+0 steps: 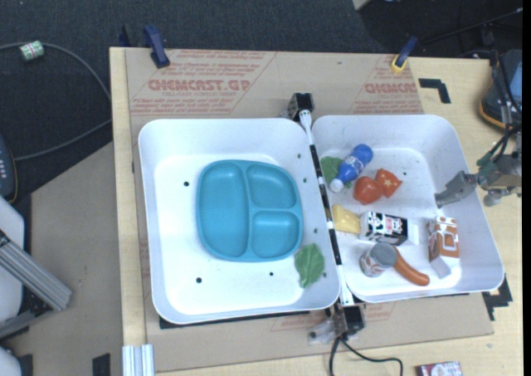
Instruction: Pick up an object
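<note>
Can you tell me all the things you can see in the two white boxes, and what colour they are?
shallow white plastic bins: 2, white, side by side on the bench
blue plastic divided tray: 1, blue, middle of the left bin
green leaf-shaped toy: 1, green, left bin, near right corner
blue and white bottle: 1, right bin, far left part
small green toy: 1, green, beside the bottle
red toy pepper: 1, red, middle of right bin
yellow wedge: 1, yellow, right bin, left side
black and white carton: 1, right bin, middle
grey tin can: 1, right bin, near side
orange sausage toy: 1, beside the can
orange and white packet: 1, right bin, right side
tool: 1, grey, over the right bin's right edge
</note>
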